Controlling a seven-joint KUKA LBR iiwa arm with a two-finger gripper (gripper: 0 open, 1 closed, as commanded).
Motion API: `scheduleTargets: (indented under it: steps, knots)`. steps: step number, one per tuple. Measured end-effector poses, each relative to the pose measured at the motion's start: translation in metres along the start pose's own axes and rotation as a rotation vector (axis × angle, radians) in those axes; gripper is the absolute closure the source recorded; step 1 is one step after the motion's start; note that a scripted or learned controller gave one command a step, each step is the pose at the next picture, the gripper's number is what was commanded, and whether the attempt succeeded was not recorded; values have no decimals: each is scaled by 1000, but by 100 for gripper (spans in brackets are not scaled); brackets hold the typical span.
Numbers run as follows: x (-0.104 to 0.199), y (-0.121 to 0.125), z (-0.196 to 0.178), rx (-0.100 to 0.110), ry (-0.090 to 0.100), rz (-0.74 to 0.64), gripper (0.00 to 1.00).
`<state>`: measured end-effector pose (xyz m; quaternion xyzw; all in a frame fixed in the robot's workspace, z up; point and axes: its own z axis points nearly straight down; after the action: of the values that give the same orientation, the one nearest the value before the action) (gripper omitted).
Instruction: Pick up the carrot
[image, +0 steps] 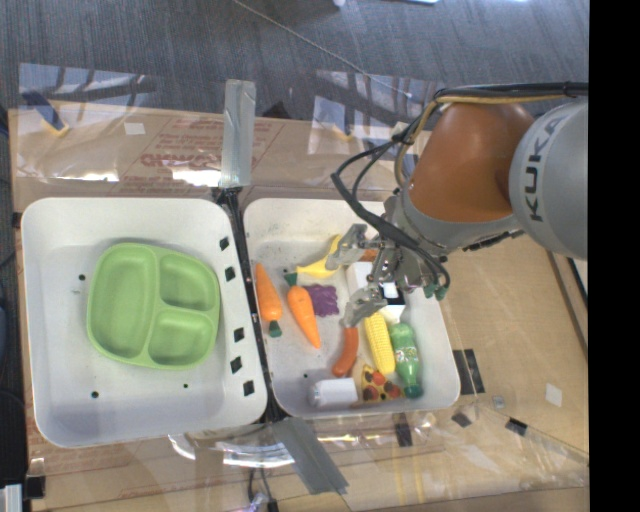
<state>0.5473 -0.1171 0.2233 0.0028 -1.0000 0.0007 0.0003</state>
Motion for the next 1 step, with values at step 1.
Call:
scheduleTargets:
  steps: [1]
  knots:
    - [9,19,132,-2,-2,-23,0]
